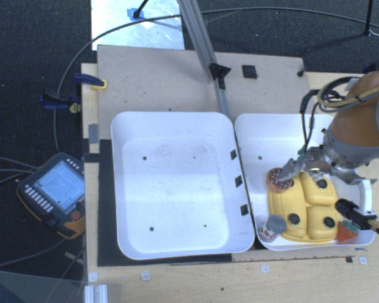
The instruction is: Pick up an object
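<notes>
Two white bins sit on the bench; the left bin [170, 185] is bare. In the right bin [265, 137], the gripper [289, 172] (finger state unclear) hovers just above the yellow toy [303, 210], which lies against the near rim; no legible writing.

The left bin [170, 182] lies open across its whole floor, giving free passage from every rim. In the right bin [265, 137], only the far half near the back rim is free. Its near half is crowded: a yellow toy [303, 210], a brown ring [279, 178], a grey piece [276, 223] and an orange-red piece [347, 231] at the near right corner.
</notes>
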Controlling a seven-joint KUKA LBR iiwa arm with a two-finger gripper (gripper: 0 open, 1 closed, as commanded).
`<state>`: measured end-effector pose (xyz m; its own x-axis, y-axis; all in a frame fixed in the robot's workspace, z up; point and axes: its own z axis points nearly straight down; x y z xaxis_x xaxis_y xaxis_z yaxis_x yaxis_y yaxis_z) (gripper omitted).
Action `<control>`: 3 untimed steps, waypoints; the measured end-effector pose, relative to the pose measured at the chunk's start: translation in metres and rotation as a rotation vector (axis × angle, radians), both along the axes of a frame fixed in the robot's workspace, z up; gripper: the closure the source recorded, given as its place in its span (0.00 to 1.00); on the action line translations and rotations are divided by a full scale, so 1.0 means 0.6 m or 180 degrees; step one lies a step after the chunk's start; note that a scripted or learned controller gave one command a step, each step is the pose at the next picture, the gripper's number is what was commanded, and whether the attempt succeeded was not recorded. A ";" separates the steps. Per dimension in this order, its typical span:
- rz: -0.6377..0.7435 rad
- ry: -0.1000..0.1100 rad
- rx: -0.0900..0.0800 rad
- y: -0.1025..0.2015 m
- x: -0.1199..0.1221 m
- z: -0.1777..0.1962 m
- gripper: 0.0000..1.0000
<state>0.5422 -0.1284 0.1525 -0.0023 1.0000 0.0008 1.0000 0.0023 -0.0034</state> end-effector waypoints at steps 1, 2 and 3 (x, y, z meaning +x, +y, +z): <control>-0.0004 -0.0023 0.0013 -0.002 0.004 -0.065 0.00; 0.0008 -0.0076 0.0045 0.012 0.021 -0.096 0.00; 0.0020 -0.0105 0.0047 0.016 0.025 -0.076 1.00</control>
<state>0.5572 -0.1190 0.1066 -0.0088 0.9998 0.0153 0.9995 0.0084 0.0295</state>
